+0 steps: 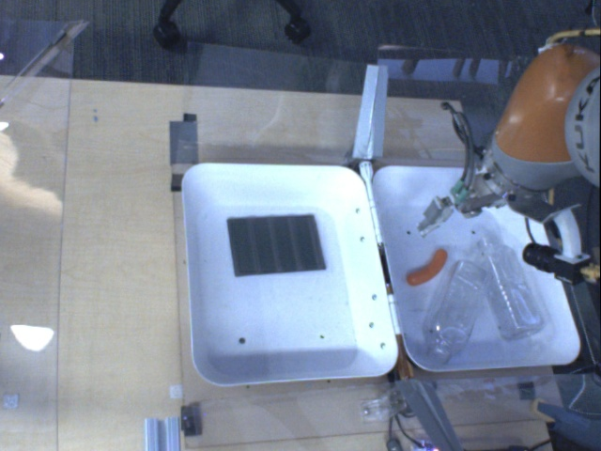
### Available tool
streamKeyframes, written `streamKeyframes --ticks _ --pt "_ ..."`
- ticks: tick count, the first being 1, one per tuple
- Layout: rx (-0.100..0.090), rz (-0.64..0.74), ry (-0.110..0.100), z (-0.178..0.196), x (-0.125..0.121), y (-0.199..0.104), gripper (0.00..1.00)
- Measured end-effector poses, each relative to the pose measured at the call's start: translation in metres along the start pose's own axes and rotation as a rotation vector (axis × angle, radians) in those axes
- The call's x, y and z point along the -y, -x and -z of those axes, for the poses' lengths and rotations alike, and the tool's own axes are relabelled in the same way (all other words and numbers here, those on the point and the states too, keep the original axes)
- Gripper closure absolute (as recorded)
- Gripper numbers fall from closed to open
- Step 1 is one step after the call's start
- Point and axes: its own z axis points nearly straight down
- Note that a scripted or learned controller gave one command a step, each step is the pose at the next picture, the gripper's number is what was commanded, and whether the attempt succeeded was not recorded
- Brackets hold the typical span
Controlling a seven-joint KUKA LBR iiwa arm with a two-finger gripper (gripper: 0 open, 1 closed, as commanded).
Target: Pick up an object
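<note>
Pale wooden bench point(94, 252) under two shallow white bins set side by side, with a black chair base point(230, 7) on the dark floor beyond. Hovering over the far half of the right white bin point(404, 195): small metal claw point(438, 216) on the grey arm with the orange band point(545, 101). Cannot tell whether clenched or released; nothing visibly gripped.

Just below the claw in the view, near but apart: short orange sausage-shaped object point(427, 268), lying flat on the bin floor at a slant. Below and to the right of the claw: two clear plastic bottles, the nearer clear bottle point(451, 310) close beside the orange piece, the other clear bottle point(509, 291) further right. Well to the left of the claw: left white bin point(216, 327) with a dark grey ribbed rectangular mat point(276, 244).

Probably best to take the orange piece: small, opaque and closest. Shift slightly toward the near side of the bin until centred over it. Turn the wrist to close across the narrow width, not along the length. Descend straight, stopping just at the bin floor. Keep clear of the nearer bottle's neck, likely to roll if nudged. Close gently, then lift slowly and check for a slip.
</note>
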Motion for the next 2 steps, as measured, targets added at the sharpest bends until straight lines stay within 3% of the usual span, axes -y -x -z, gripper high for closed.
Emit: streamKeyframes --ticks 1,2 --pt "-0.002 0.092 -0.002 -0.1011 0.0355 0.0075 0.0" --pt "0.0 0.094 0.003 -0.0923 0.0326 0.0078 1.0"
